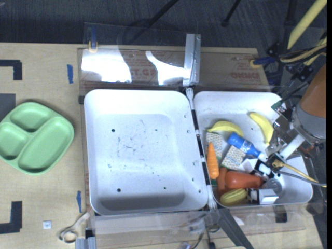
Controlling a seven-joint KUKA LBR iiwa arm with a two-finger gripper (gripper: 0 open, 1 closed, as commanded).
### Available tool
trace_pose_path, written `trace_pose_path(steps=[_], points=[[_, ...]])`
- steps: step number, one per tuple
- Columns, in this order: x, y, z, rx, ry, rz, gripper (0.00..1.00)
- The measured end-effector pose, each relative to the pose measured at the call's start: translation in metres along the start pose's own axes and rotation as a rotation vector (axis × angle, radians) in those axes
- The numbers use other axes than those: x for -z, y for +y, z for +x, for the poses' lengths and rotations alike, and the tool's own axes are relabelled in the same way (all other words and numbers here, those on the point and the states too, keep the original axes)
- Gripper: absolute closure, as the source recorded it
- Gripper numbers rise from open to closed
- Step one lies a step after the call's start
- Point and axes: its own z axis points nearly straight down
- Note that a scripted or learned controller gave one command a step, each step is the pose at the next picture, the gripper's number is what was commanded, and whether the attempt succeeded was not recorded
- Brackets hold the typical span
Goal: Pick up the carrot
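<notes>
The carrot (212,161) is lying against the right bin's (236,98) left wall, long axis running along that wall. The gripper (267,166) is hovering to its right; its grip state cannot be told.

Grey arm (311,119), orange band
</notes>
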Motion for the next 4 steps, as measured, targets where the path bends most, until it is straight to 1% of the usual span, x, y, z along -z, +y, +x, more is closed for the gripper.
trace_pose_path(steps=[1,2,3,4], points=[[-0.022,-0.049,0.019,-0.363,0.0,0.001,1.0],[-0.013,-0.049,0.02,-0.362,-0.001,0.002,1.0],[0.008,-0.023,0.039,-0.425,0.001,-0.003,1.0],[-0.007,-0.046,0.016,-0.433,-0.001,0.0,1.0]])
